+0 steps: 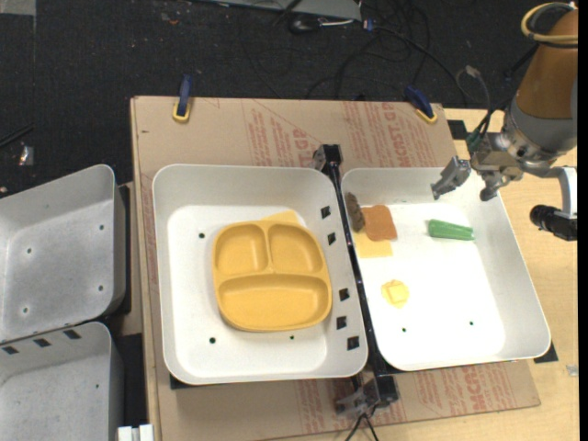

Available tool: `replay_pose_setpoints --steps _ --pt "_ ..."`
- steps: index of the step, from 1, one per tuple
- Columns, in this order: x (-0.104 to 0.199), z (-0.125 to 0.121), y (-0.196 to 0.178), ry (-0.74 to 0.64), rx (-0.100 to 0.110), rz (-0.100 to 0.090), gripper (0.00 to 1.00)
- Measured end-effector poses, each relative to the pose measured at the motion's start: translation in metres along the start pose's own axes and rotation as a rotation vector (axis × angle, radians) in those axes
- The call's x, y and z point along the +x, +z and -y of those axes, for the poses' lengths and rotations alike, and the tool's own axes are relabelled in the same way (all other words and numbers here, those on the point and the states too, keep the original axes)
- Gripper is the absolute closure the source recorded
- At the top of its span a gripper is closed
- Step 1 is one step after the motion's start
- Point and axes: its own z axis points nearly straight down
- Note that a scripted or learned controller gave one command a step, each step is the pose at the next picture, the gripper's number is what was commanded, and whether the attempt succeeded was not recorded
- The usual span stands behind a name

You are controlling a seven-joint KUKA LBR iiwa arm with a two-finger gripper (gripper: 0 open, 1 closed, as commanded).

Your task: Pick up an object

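Two white bins (184, 246) (514, 274). One yellow divided plate (272, 276). One green block (449, 231). One brown pad (378, 221). One small yellow piece (395, 292). One yellow flat sheet (371, 246).

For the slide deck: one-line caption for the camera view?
Claw open above right bin's far edge; green block, orange pad, yellow piece inside; yellow tray in left bin.

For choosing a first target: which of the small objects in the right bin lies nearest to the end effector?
The green block. It lies just below the end effector; the orange-brown piece and the small yellow piece lie farther left.
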Motion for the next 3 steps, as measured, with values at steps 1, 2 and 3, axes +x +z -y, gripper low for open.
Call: replay_pose_setpoints --steps 1,2,3 --pt "0.0 -0.003 -0.009 -0.003 -0.013 0.003 0.0" --pt "0.005 -0.004 0.034 -0.005 -0.011 0.002 0.0" --pt "0.004 -0.002 0.098 -0.002 -0.008 0.001 0.0"
